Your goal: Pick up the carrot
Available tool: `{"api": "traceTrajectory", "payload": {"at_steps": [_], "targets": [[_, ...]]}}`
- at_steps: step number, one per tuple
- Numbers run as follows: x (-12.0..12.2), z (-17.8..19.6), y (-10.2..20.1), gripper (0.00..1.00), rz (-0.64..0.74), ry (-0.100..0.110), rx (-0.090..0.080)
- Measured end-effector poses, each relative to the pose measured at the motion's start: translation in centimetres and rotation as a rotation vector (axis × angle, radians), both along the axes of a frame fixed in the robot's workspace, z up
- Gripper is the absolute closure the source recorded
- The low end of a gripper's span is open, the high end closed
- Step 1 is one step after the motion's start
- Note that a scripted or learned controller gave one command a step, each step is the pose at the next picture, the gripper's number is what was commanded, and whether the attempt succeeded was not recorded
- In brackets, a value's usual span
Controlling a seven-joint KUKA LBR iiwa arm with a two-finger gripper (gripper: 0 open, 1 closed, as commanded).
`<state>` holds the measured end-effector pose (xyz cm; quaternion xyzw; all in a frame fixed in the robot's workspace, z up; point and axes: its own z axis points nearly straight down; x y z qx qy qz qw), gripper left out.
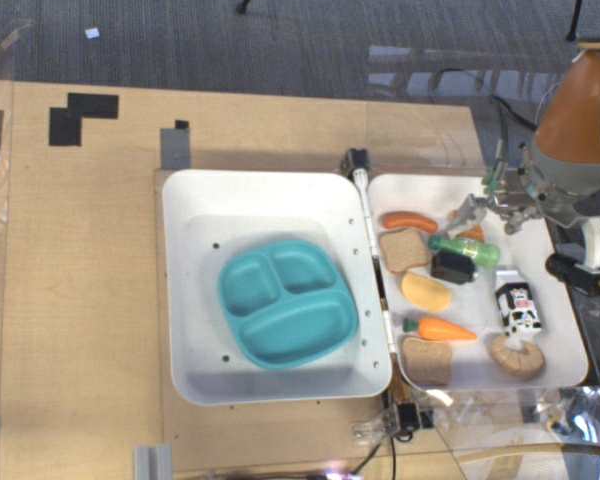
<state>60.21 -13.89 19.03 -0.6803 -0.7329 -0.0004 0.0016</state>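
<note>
You see the gripper (477,208) poised over the right bin's (570,368) far end, well apart from the carrot (446,329); whether it is parted or closed, you cannot tell. The carrot lies near the bin's front-left, between a yellow piece (426,290) and a bread slice (427,360). Left bin (180,268) holds a teal divided plate (287,304).

Wooden bench (80,298) w/ two white bins (180,268) (570,363) side by side (black tape marks (80,116) top-left).
</note>
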Motion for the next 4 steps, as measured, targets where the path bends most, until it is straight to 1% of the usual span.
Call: {"api": "traceTrajectory", "payload": {"at_steps": [1,2,3,4], "targets": [[-4.7,-10.0,4.0,0.0,0.05,-0.022,-0.006],[-10.8,-9.9,5.1,0.0,0.67,-0.026,-0.015],[-10.4,-8.7,5.3,1.0,0.671,-0.034,-0.015],[-9.1,-0.4,12.0,1.0,0.111,-0.014,-0.002]]}}
